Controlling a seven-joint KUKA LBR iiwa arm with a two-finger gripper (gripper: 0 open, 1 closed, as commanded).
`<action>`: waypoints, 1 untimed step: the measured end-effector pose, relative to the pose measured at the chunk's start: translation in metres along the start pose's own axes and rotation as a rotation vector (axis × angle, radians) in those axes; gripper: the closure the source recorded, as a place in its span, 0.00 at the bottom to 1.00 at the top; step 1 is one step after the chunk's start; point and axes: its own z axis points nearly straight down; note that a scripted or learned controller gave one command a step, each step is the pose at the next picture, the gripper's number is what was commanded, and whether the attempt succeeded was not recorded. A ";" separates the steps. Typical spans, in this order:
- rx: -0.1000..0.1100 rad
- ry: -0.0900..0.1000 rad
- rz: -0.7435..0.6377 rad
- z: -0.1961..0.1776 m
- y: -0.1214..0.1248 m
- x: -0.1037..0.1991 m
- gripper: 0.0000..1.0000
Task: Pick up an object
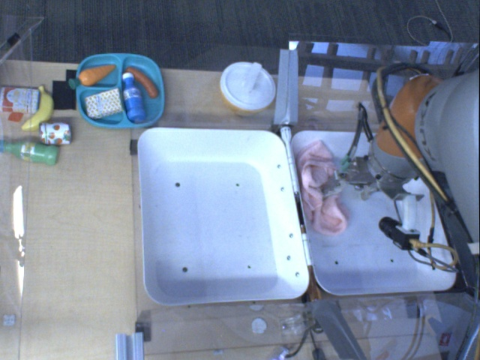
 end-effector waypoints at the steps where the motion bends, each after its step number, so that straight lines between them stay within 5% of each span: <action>1: -0.004 -0.002 -0.150 -0.002 -0.054 -0.004 0.00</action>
